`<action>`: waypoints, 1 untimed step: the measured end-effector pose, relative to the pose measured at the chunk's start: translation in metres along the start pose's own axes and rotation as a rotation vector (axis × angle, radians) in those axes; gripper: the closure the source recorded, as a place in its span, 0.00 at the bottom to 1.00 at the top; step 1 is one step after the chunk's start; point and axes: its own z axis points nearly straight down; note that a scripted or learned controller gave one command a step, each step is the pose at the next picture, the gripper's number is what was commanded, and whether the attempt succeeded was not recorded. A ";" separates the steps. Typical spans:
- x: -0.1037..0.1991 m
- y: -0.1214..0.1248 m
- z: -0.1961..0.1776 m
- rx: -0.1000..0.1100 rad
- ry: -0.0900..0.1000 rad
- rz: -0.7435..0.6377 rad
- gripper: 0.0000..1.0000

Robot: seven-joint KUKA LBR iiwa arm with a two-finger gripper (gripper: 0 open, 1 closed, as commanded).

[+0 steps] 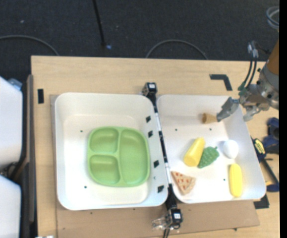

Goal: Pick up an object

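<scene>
From above, the gripper [239, 109] hangs over the right bin [183, 103] near its 2 o'clock corner, fingers spread apart and gripping nothing. A small brown piece [208, 117] lies just at its 8 o'clock. Further toward 6 o'clock sit a yellow bottle [194, 151], green leaf [208, 157], white egg [228, 148], banana [235, 180] and waffle slice [183, 183]. The left bin [71, 113] holds a green divided plate [118, 156]

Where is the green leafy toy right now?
The green leafy toy lies in the right bin, touching the yellow cylinder on its left, with the white egg just to its right.
</scene>
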 end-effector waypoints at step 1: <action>0.001 0.002 -0.007 -0.012 -0.002 -0.003 0.00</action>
